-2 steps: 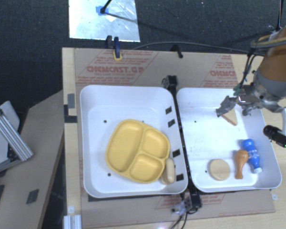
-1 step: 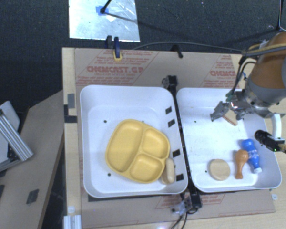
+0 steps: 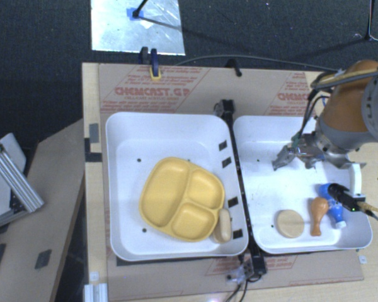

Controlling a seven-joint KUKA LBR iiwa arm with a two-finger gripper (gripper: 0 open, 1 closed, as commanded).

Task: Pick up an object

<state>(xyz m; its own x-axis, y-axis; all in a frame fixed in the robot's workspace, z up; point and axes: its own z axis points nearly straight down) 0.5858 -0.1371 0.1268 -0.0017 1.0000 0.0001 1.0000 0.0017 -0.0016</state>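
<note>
White plastic twice over: two shallow bins sit side by side on my desk [image 3: 176,90], the left bin [image 3: 123,168] and the right bin [image 3: 264,137]. My fingers [image 3: 281,161] hang over the upper middle of the right bin, spread apart with nothing between them.

I count three loose things in the right bin, all near its front wall and well apart from my fingers. One is a round tan disc [image 3: 290,223] lying flat. One is a brown toy drumstick [image 3: 318,214] just beside it, thick end toward the back. One is a blue object [image 3: 331,192] close against the drumstick's far side, partly hidden, so I cannot tell what it is.

The left bin holds two things. One is a yellow divided plate [image 3: 183,197] with three compartments, set askew. One is a pale beige roll-shaped piece [image 3: 223,225] touching the plate's front right edge.
</note>
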